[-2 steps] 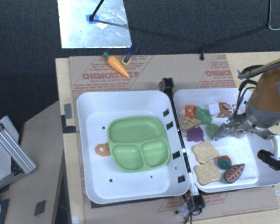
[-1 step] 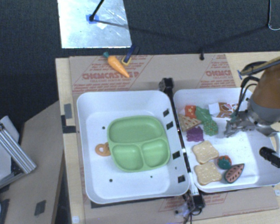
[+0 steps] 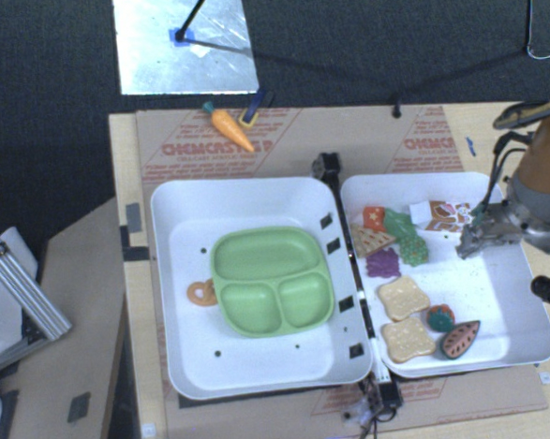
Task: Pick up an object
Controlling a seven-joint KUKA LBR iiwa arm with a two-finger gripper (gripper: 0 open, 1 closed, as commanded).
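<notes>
Gripper (image 3: 474, 239) low in right bin (image 3: 509, 338), over bare floor; finger state cannot be told. Toys (image 3: 399, 243) clustered well left of it. Risk: closing here catches nothing; nearest card (image 3: 447, 214) lies flat, hard to pinch.

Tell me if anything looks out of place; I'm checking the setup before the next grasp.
Yes: a toy carrot lies on the bench behind the left bin, outside both bins. A pretzel sits beside the green tray, not in it.
</notes>
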